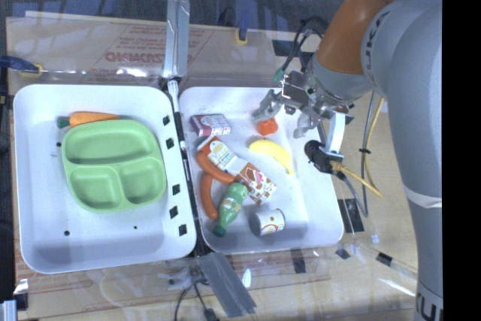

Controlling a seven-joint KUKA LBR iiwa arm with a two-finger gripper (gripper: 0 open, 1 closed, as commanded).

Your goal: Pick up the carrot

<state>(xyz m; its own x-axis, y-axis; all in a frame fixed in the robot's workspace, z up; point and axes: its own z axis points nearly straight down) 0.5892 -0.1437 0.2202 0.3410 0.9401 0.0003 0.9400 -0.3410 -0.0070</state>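
The long orange carrot with a green stem end [92, 117] lies in the left white bin [37, 237], touching the far rim of the green three-compartment plastic plate [113, 163] and squeezed between that plate and the bin's far wall. The pincer [289, 115] hangs well away from the plate, over the far part of the right white bin [319, 233], its two fingers spread apart with nothing between them; a small orange object [266, 126], too blurred to name, sits just below one finger.

The main risk, as I judge it, is a grasp in the wrong bin: that orange piece and the long reddish sausage-like toys [209, 184] lying on the right of the plate share the carrot's colour, and a close here would lift the wrong thing. The yellow banana toy [272, 155], the green bottle [228, 208] and the small cartons crowd that bin too, so a finger could catch on them. At the carrot itself, the narrow gap between plate rim and bin wall leaves little room for fingers; one could land on the plate and tip it, or roll the carrot away.

Both bins are smooth, shallow and glossy white, resting on a pale bench [391, 237] with a printed cardboard sheet [135, 41] beyond the plate and dark floor behind it.
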